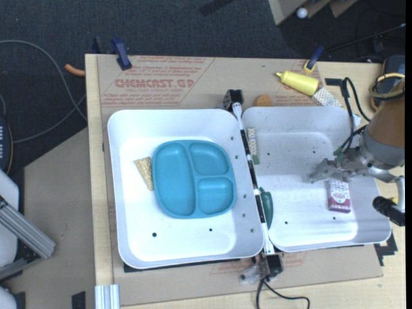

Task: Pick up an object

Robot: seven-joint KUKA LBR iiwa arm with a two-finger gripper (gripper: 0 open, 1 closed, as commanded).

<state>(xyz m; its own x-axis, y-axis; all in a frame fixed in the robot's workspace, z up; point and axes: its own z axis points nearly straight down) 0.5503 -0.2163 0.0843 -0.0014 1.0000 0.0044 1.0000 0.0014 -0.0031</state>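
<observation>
Blue divided plate [194, 177] untouched in left bin; gripper [324, 170], fingers' state unreadable, beside maroon packet [339, 195] — flat packet may slip the pinch

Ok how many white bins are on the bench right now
2: the left bin holds a blue divided plate; the right bin sits beside it, under the gripper.
</observation>
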